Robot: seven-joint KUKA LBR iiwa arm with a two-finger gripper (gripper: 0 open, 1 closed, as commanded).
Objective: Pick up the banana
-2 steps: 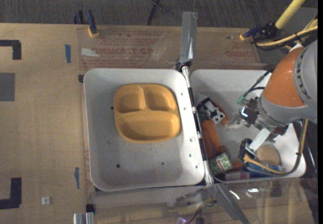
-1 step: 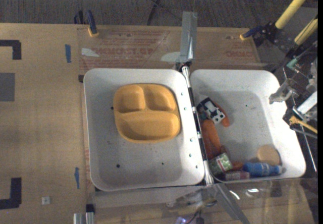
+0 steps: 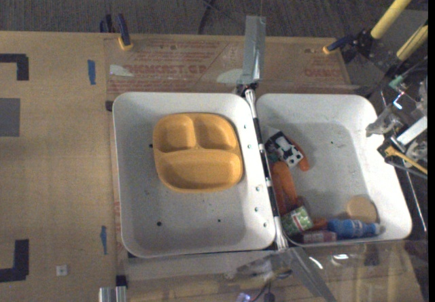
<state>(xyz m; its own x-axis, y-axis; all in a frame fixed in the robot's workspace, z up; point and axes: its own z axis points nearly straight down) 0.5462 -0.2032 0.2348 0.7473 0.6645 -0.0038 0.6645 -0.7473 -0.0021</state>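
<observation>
Plywood-looking bench (image 3: 61, 178) carries two white bins: left bin (image 3: 136, 226), and right bin (image 3: 340, 117) touching it on the right side, blue tape bits nearby.

An orange divided plate (image 3: 197, 151) lies in the left bin (image 3: 136, 226); the right bin (image 3: 340, 124) holds small items along its lower-left side.

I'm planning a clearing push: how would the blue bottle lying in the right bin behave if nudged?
The blue bottle lies on its side, so it would probably roll rather than slide. It looks like smooth, rigid plastic, so it is likely slippery between fingers. It rests near the wall of the right bin, which may stop it.
</observation>
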